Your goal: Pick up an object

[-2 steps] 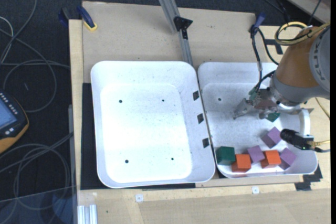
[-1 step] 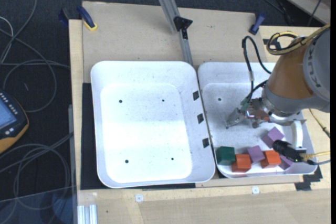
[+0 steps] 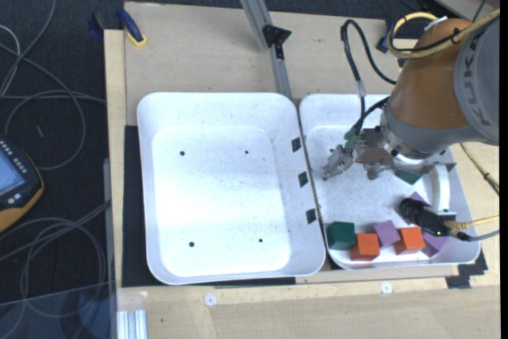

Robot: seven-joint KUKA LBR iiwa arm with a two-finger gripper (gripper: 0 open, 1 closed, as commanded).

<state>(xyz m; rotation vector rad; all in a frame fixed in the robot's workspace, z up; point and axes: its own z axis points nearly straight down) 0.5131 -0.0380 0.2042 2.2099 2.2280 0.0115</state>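
The blocks sit along the right bin's (image 3: 452, 254) near edge: a green cube (image 3: 342, 233), two orange cubes (image 3: 366, 245) and purple pieces (image 3: 386, 232). My end effector (image 3: 339, 161) hovers apart from them; I cannot tell its state. I judge this the approach step: next I must descend over one block. The left bin (image 3: 159, 171) rests on the wooden worktop (image 3: 190, 52).

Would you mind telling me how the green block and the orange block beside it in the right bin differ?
The green block is dark green; the orange block is bright orange-red. The green block lies further left, nearer the bins' shared wall; the orange block sits closer to the bin's front rim. Both are small cube-like blocks of similar size, side by side in the right bin.
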